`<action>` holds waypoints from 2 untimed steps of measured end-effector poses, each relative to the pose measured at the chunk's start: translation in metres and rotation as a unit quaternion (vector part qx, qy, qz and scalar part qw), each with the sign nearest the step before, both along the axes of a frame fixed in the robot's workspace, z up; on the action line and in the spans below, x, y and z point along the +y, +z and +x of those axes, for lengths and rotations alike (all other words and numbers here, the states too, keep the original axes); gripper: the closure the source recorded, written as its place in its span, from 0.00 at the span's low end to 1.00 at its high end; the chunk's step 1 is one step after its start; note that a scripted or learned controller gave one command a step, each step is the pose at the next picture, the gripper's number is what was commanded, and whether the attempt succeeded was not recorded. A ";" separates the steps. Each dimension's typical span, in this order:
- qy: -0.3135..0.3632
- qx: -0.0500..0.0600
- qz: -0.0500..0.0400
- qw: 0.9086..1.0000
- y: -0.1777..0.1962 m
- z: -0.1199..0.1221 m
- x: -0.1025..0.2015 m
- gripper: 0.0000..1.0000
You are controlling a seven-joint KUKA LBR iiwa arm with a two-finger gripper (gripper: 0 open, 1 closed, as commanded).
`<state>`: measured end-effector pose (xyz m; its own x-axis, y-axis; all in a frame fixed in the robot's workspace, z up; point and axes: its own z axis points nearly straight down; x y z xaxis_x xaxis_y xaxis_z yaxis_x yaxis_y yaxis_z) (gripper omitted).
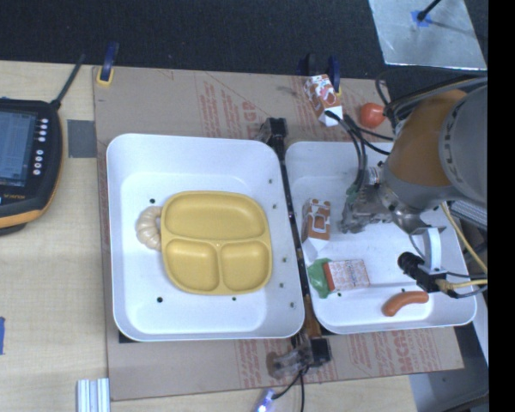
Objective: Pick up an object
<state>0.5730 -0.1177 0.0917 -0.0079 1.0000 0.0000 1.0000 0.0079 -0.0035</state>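
Observation:
My gripper (357, 216) hangs low over the middle of the right bin (463, 316), under the grey arm with the orange band. Just left of it lies a small brown packet (316, 219), close to the gripper but apart from it. Nearer the front of that bin lie a pink-and-white packet (347, 274) with a green item (318, 279) at its left end, and an orange-red sausage (405, 302) at the front right. Nothing shows between the gripper's tips.
The left bin (137, 307) holds a yellow divided plate (216, 240) with a beige bread-like item (148, 227) against its left side. Behind the right bin lie a red-and-white packet (321, 93) and a small red ball (371, 114). A control pendant (13, 161) sits far left.

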 end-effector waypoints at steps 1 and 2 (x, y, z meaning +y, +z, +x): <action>-0.001 -0.001 0.000 1.000 0.101 -0.030 0.054 1.00; -0.002 0.000 0.000 1.000 0.100 -0.030 0.054 0.00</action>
<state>0.5427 -0.0642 0.1919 -0.0048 1.0000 0.0006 1.0000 0.0048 -0.0029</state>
